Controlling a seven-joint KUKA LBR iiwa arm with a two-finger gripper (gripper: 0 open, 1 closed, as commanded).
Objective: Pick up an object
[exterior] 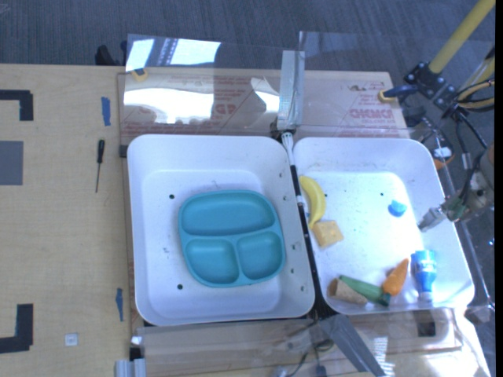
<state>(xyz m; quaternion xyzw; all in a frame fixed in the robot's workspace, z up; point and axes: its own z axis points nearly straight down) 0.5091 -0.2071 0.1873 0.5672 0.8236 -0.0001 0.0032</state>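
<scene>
The right bin (pixel 369 151) holds several small objects. A yellow banana (pixel 314 199) lies along its left wall, with a tan-yellow block (pixel 328 233) just below it. A small blue piece (pixel 397 208) sits toward the right. Along the bin's front edge lie a green vegetable with a tan end (pixel 357 290), an orange carrot (pixel 398 277) and a blue-and-white bottle (pixel 424 272).
A teal divided plate (pixel 232 236) lies in the left bin (pixel 149 210). A clear panel and a metal post (pixel 289 93) stand behind the bins. Cables and a yellow pole (pixel 464 30) crowd the right side, and a screwdriver (pixel 99 163) lies on the bench at the left.
</scene>
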